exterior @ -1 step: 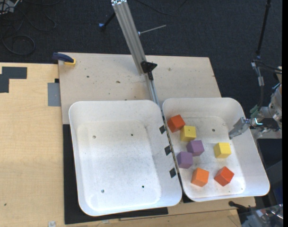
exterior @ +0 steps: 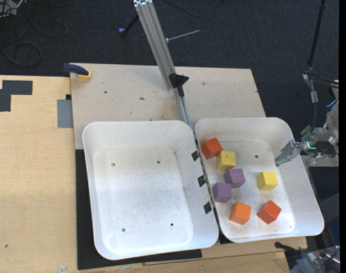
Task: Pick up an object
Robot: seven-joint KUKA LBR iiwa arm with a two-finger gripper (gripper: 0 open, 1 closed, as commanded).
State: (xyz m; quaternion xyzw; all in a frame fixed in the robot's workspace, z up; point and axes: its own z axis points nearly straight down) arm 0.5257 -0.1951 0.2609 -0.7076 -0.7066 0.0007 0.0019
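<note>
The right white bin point(exterior: 297, 212) holds several cubes. An orange-red cube point(exterior: 211, 148) sits at its back left with a yellow cube point(exterior: 227, 160) just beside it. Two purple cubes point(exterior: 236, 177) point(exterior: 221, 191) lie near the middle left. Another yellow cube point(exterior: 268, 180) rests right of centre. An orange cube point(exterior: 240, 212) and a red cube point(exterior: 269, 211) lie near the front. My gripper point(exterior: 291, 151) hangs over the bin's right rim, up and to the right of the second yellow cube, with nothing seen in it.
The left white bin point(exterior: 99, 152) adjoins the right one, with black clips point(exterior: 201, 181) along the shared rim. A slanted aluminium post point(exterior: 158, 44) rises behind the bins. A blue and yellow clamp point(exterior: 76, 70) lies at the bench's back left.
</note>
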